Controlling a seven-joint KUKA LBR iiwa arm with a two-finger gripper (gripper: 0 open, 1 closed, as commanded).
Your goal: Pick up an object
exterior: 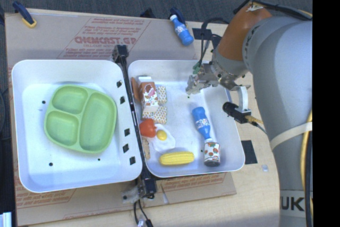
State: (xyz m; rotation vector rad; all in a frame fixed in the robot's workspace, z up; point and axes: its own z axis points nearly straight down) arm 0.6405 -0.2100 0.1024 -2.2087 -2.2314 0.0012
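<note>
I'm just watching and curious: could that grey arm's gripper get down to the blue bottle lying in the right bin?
Probably yes. The gripper hangs in the right white bin, just above the blue plastic bottle, and nothing lies between them or on top of the bottle.

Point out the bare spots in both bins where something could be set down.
Left bin: bare floor all round the green plate. Right bin: a strip between the snack packets and the blue bottle. Crowded along its near edge, around the corn and fried egg.
</note>
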